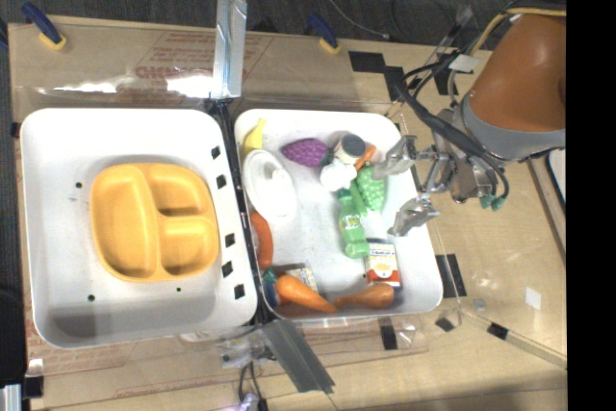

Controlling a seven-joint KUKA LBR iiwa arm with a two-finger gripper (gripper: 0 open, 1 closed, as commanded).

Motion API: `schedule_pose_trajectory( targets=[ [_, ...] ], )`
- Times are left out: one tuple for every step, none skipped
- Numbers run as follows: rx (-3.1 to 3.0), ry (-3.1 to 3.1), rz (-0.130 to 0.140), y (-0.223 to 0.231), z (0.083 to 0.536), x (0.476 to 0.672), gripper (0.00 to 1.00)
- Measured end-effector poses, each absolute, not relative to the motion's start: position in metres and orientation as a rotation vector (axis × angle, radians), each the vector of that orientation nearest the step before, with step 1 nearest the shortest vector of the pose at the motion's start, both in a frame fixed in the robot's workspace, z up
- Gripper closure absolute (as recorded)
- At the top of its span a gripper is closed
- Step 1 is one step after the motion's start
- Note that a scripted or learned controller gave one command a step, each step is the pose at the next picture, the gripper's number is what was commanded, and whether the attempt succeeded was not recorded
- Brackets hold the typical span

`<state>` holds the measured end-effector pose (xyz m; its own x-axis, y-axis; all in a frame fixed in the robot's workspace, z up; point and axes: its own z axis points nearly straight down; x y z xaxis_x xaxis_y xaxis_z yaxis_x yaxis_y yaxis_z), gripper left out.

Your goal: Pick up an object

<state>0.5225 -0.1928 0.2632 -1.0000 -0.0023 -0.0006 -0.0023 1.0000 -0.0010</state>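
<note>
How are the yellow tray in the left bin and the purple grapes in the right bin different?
The yellow tray is large, flat and split into compartments; the purple grapes are small, rounded and bumpy. The tray lies alone in the left bin; the grapes lie among other items in the right bin. Each rests on its bin's floor.

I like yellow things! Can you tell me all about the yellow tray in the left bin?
The yellow tray looks like smooth plastic, with rounded corners. It has three sunken sections: one long one on its left and two smaller ones on its right. It lies flat, slightly turned, near the middle of the left bin, touching only the bin's floor.
</note>
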Motion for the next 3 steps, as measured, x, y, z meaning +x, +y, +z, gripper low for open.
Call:
schedule_pose_trajectory(
  targets=[
    [-0.11, 3.143, 0.003, -0.205, 0.095, 0.541, 0.0],
    [0.136, 3.137, 0.001, -0.196, 0.093, 0.536, 0.0],
    [0.389, 3.118, 0.003, -0.192, 0.093, 0.529, 0.0]
  ],
)
